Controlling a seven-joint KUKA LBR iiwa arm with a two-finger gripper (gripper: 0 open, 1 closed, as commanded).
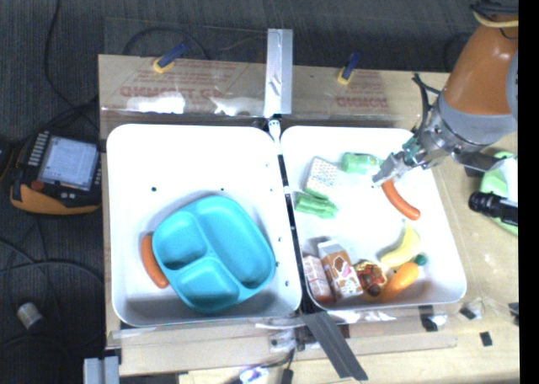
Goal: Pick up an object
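My gripper (389, 173) hangs over the upper right part of the right bin (438, 197), its fingers slightly apart with nothing between them. Just below it lies a red sausage (401, 198). Left of it sit a green wrapped item (360, 162), a pale speckled block (322, 175) and a green pea pod (315, 202). Along the bin's front lie a banana (402, 248), a carrot (400, 278), and small food boxes (331, 274).
The left bin (143, 155) holds a blue divided plate (214, 252) with an orange sausage (152, 261) at its left edge. A metal divider (279, 71) stands at the back between the bins. A handheld device (57, 172) lies off the bench's left.
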